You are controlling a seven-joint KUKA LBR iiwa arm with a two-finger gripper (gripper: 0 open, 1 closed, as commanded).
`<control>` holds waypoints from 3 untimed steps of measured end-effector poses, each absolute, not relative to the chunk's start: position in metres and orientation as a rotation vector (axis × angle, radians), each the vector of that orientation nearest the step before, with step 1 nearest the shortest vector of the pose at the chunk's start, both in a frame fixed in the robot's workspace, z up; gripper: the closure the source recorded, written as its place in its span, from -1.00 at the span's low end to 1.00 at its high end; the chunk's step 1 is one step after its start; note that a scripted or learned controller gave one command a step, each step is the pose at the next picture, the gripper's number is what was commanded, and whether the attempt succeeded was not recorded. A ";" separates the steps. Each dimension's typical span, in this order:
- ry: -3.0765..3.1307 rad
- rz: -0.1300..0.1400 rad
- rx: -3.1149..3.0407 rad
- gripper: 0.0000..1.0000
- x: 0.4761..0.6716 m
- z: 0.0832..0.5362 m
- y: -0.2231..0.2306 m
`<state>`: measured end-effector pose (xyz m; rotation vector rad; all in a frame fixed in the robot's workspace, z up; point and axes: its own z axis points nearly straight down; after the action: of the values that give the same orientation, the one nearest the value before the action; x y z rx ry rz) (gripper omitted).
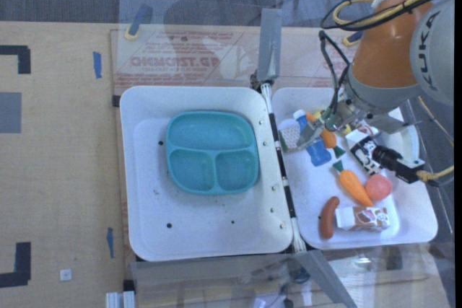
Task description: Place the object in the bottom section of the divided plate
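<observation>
A teal divided plate lies in the left white bin, with one wide section at the top and two smaller ones below. My gripper hangs low over the upper left part of the right bin, right above a blue toy, a small orange piece and a white ribbed toy. I cannot make out anything held in it.
The right bin also holds an orange carrot, a pinkish round fruit, a brown sausage and a small carton. Metal clamps stand at the seam between the bins. The arm's cables loop above the right bin.
</observation>
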<state>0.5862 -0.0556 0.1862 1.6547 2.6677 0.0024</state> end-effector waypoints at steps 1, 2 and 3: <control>2.752 0.002 1.508 1.00 0.628 0.195 0.011; 2.908 0.003 1.169 1.00 0.668 0.214 0.022; 2.909 0.003 1.168 -1.00 0.668 0.214 0.022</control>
<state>0.6677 0.0220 0.2144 1.1677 2.9087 0.0033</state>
